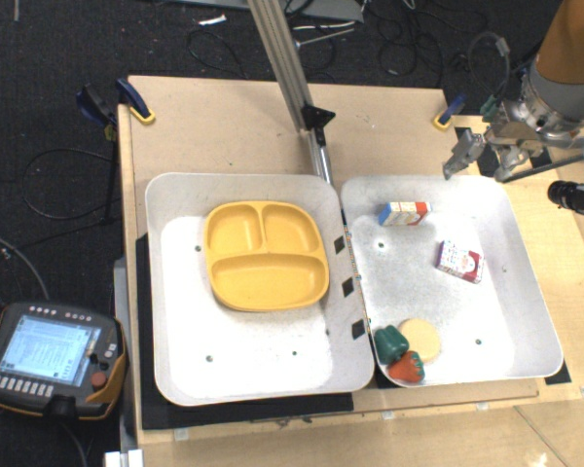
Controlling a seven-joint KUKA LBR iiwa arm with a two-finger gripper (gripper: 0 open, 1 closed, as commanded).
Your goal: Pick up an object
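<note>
Gripper (pixel 479 156) open above right bin's (pixel 526 261) far edge, small cartons' (pixel 404 213) print unreadable

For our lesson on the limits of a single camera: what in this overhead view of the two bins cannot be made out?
- Arm: cut off by the camera view's top and right edges.
- Small carton and red-and-white packet: print too small to read.
- Green, red and pale items in the right bin's near corner: bunched together, their identity unclear.
- Handheld screen: text too small.

The arm reaches in from the upper right, orange band above the wrist, its hand (pixel 480 160) angled down-left.
</note>
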